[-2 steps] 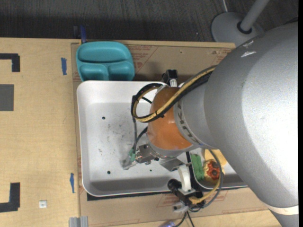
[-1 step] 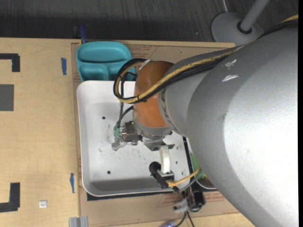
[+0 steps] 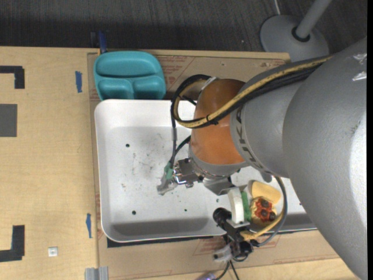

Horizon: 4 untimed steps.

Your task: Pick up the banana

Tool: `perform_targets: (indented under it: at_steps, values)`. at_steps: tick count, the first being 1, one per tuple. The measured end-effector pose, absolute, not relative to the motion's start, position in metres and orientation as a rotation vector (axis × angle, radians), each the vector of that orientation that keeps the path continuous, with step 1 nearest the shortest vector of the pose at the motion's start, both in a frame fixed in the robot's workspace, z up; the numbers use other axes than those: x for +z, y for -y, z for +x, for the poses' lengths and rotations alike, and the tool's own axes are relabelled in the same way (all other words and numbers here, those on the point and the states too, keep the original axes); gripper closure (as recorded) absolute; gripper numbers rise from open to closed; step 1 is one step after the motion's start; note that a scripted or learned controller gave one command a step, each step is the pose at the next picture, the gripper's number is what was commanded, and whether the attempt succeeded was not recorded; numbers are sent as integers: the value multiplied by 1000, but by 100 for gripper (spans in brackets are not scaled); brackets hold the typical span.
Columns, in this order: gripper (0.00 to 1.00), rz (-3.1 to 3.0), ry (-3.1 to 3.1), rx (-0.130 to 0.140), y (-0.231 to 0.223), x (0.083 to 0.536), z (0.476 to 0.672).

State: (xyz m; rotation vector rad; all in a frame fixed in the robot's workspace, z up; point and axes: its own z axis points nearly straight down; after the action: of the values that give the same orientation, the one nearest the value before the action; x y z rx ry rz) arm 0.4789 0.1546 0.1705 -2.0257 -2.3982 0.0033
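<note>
The fingers [image 3: 165, 184] hang low over the white bin [image 3: 116, 156]. I cannot tell if they are apart or together. Nothing yellow lies near them. The banana may be hidden under the big arm [image 3: 303, 133], just behind them. If so, the fingers could close on bare bin floor and come up with nothing.

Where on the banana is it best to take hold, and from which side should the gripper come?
Only a yellow end of the banana shows, beside the arm at the bin's lower right. Probably grip across that exposed end, coming straight down, since the rest is hidden.
</note>
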Motion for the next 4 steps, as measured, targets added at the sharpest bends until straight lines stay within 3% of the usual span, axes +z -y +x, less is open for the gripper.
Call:
perform_targets:
  at_steps: [1,2,3,4]
  values:
    - [0,-1970,2447,-4,-172,86,480]
    - [0,-2316,2123,1,-210,140,494]
    - [0,-2280,2162,-4,-225,86,480]
    - [100,-2279,2161,-10,-227,97,481]
